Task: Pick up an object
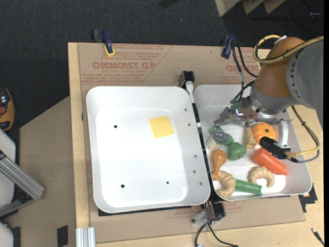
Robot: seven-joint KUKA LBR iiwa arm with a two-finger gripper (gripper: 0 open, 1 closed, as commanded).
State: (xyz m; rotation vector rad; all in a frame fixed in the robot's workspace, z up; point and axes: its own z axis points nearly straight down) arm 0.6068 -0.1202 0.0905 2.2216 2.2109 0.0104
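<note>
The green stick-shaped toy (248, 188) lay nearest, at the front of the right bin (303, 181), beside the croissant (262, 175), carrot (269, 161) and orange (264, 131). The gripper (241, 113) hung low over the bin's rear. No object appeared lifted; picking remained outstanding. Finger state was indeterminable, being masked by the wrist.

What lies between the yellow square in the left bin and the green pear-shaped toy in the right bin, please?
In the camera view, between the yellow square and the green toy lie bare white floor of the left bin, the bins' adjoining rims, and a grey toy.
</note>
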